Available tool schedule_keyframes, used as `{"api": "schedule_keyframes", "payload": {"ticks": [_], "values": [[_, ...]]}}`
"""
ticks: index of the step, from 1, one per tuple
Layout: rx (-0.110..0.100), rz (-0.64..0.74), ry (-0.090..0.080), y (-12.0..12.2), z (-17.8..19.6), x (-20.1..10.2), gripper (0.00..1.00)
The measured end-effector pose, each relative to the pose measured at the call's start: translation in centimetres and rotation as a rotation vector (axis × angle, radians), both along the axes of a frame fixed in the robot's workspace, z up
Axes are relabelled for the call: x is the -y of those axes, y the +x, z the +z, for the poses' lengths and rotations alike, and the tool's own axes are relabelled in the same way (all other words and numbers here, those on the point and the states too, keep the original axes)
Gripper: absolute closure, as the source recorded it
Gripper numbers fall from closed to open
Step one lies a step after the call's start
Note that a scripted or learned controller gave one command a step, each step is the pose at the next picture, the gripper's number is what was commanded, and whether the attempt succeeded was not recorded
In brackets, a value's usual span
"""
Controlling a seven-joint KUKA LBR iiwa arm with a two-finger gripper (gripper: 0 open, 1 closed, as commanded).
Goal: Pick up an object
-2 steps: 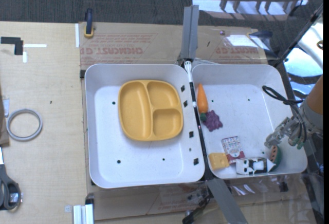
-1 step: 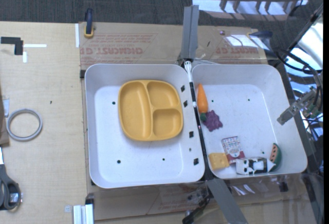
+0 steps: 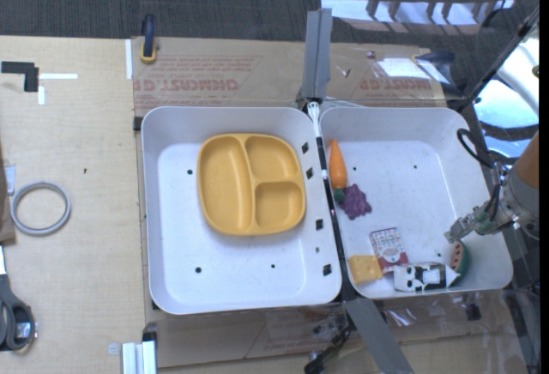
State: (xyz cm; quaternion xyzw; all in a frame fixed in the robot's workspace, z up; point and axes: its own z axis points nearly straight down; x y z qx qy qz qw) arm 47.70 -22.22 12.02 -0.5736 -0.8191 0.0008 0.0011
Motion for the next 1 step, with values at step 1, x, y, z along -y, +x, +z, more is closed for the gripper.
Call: {"api": "schedule_keyframes", "payload": {"ticks": [1], "values": [[-0.001, 0.004, -0.001, 0.06, 0.84, -0.05, 1.00]]}}
